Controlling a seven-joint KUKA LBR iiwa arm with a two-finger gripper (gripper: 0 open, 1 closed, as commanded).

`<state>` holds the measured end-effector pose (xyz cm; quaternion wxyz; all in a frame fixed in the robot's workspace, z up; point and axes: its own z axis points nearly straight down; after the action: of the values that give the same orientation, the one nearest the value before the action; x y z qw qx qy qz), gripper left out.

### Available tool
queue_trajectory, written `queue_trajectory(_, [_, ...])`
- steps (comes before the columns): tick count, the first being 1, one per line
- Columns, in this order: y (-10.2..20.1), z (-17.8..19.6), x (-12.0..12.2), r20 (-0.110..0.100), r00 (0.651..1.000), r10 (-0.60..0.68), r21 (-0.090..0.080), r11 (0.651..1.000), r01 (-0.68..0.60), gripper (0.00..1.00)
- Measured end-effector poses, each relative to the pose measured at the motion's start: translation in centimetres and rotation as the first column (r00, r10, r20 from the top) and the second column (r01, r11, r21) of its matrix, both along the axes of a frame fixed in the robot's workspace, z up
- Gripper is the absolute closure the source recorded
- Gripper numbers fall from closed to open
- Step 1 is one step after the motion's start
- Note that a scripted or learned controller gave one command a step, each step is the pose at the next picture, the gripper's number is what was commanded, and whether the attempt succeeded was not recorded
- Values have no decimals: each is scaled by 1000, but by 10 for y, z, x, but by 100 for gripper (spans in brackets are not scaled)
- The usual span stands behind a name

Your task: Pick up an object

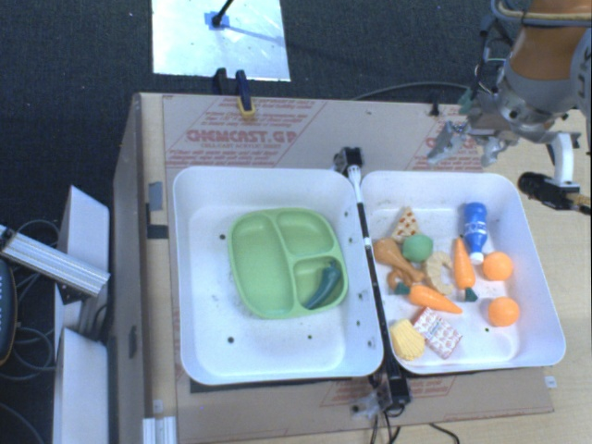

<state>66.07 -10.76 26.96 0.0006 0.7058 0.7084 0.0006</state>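
The left bin (199, 276) holds a green tray (277, 257) with a dark pepper (324, 287), the right bin (536, 276) a bottle (474, 227), carrots (433, 298), oranges (498, 266) and corn (406, 339), while the gripper (472, 143), spread wide and holding nothing, hangs over the cardboard tabletop (277, 132) at upper right.

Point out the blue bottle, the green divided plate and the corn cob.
blue bottle (474, 228), camera view, on its blue body.
green divided plate (264, 262), camera view, on its large left compartment.
corn cob (407, 339), camera view, on its yellow middle.
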Motion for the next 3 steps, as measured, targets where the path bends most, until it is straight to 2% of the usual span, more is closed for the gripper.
queue_trajectory(1, [-54, -101, 7, -2, 1000, -2, -1, 1000, 2, 0])
queue_trajectory(2, [-84, -167, 9, 4, 1000, 1, -1, 1000, -1, 0])
queue_trajectory(3, [-27, -179, -28, 0, 1000, 0, 0, 1000, 0, 0])
